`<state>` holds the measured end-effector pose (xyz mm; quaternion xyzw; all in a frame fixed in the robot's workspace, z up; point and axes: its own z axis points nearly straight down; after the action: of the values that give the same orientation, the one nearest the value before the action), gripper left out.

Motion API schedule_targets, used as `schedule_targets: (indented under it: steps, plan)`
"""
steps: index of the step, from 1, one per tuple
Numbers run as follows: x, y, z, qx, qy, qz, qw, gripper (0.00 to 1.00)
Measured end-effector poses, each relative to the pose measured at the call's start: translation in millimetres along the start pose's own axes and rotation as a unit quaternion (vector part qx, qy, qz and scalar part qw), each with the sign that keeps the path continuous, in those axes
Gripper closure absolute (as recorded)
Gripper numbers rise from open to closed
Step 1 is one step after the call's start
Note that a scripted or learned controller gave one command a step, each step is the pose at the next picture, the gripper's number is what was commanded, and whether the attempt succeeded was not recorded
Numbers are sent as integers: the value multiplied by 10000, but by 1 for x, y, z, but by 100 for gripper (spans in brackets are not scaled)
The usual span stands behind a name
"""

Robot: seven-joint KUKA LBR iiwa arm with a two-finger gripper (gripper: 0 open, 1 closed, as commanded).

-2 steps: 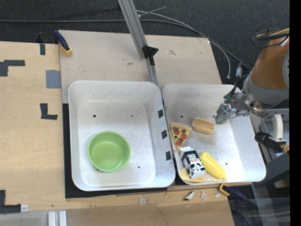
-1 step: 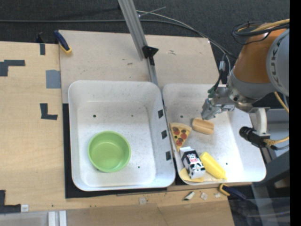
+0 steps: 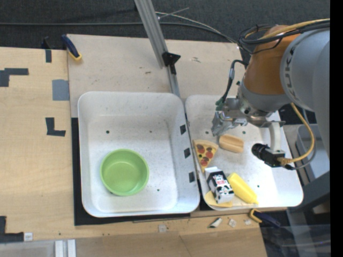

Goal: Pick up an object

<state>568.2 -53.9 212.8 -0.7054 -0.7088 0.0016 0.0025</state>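
Observation:
My gripper (image 3: 221,126) hangs over the right bin (image 3: 284,194), near its back left part. Just in front of it and slightly to the right lies a tan bread-like block (image 3: 231,143), close to the gripper but apart from it. A pizza slice (image 3: 204,152) lies by the bin's left wall. Nearer the front sit a small black-and-white cow-pattern carton (image 3: 218,184) and a yellow corn-like piece (image 3: 242,189) side by side. Nothing shows held in the gripper.
The left bin (image 3: 96,111) holds a green bowl (image 3: 125,171) at its front left. A slanted metal post (image 3: 155,31) crosses behind the bins. The grey arm with its orange band (image 3: 268,63) and black cables (image 3: 268,154) cover the right bin's right side.

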Motion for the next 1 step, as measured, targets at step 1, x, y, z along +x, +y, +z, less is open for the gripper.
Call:
schedule_targets:
  steps: [1]
  plan:
    - [53,1,-11,-16,7,-12,10000,100]
